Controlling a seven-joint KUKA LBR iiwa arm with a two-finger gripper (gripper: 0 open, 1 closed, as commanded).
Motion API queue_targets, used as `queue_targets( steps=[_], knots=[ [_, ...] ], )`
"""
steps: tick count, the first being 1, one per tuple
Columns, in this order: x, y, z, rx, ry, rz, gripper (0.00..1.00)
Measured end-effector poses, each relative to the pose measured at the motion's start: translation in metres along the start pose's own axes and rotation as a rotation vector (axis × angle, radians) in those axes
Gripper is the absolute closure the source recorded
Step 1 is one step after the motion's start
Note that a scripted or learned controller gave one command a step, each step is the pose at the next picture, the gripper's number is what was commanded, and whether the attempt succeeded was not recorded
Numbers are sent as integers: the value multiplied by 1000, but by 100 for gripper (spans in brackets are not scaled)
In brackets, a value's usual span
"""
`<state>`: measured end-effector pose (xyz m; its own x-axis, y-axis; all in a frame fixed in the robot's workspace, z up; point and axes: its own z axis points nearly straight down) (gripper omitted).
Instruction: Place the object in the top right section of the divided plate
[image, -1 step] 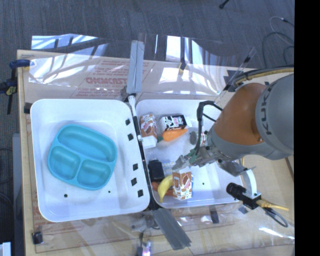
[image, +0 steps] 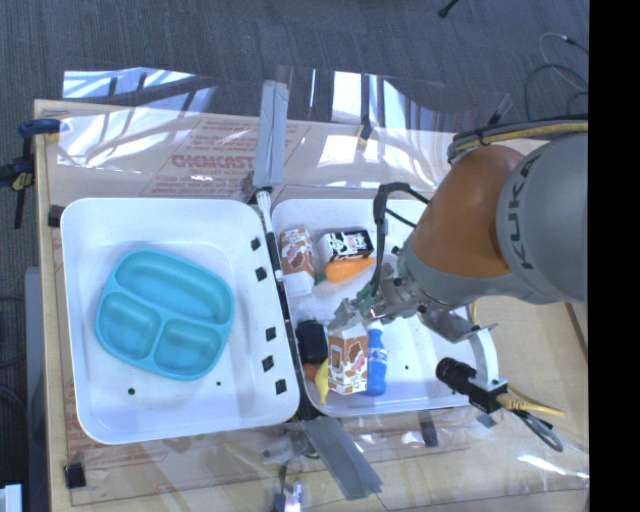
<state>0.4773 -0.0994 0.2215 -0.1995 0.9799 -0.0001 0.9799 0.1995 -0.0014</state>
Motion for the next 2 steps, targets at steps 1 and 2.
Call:
queue_targets(
  steps=[1, 2],
  knots=[
    [95, 93, -21, 0, 1, -178, 100],
    [192, 123, 9, 3, 1, -399, 100]
  ],
)
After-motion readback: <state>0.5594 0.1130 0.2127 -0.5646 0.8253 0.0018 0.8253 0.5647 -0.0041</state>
